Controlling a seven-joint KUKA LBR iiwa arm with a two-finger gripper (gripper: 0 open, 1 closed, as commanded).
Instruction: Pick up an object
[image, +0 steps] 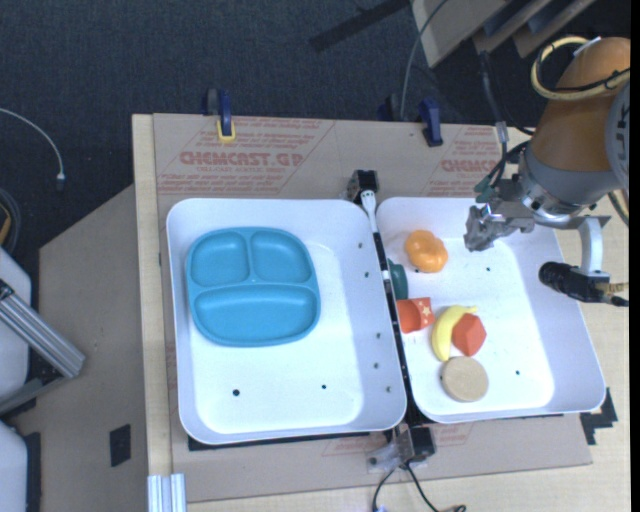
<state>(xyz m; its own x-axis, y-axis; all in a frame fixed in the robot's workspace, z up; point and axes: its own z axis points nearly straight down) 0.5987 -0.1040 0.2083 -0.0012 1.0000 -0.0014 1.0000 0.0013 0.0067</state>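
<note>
Bench (300, 150) with two white bins side by side; left bin (290, 400) carries a blue divided plate (254, 285); right bin (540, 340) holds the small items. Arm (580, 120) reaches in from the right, wrist bent down over the right bin's far end; gripper (480, 232) hangs above bare floor, just right of the orange fruit (426, 251); whether it is wide or narrow I cannot tell, and nothing visible is held. Step looks like approach, no pick made yet; next move likely calls for shifting over the fruit and descending. Nearer front: yellow banana (445, 331), red piece (469, 335), tan disc (465, 380), red block (413, 314); green piece (398, 279) at the divider.
</note>
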